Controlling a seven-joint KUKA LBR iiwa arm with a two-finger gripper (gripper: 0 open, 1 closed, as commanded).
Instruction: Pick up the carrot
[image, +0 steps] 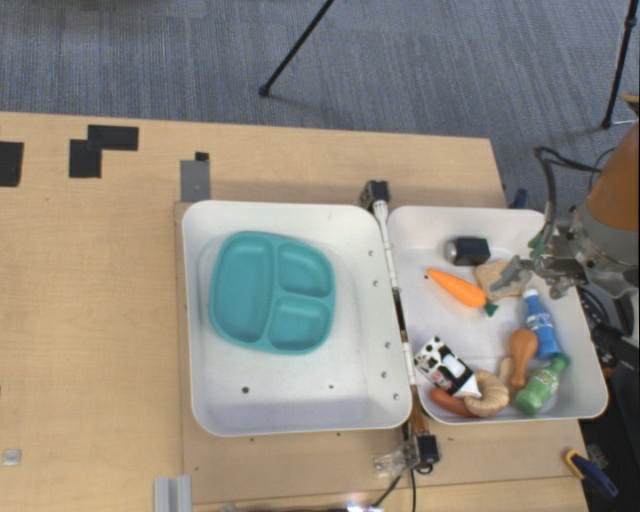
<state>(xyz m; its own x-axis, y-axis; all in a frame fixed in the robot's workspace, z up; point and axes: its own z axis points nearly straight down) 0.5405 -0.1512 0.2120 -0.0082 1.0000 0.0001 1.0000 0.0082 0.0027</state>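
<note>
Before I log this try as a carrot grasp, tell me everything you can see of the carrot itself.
The carrot is a small orange toy, plastic-looking, tapering to a point at its upper-left end, with a dark green stub at its lower-right end. It lies flat and slanted on the floor of the right bin, near the middle. Its green end sits beside a tan object; contact is unclear. The gripper is to its right, not around it.

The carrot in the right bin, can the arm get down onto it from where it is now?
Probably yes. The carrot lies on bare bin floor with nothing on top of it, and the tool is just to its right. A tan piece touching its green end may crowd the grasp.
</note>
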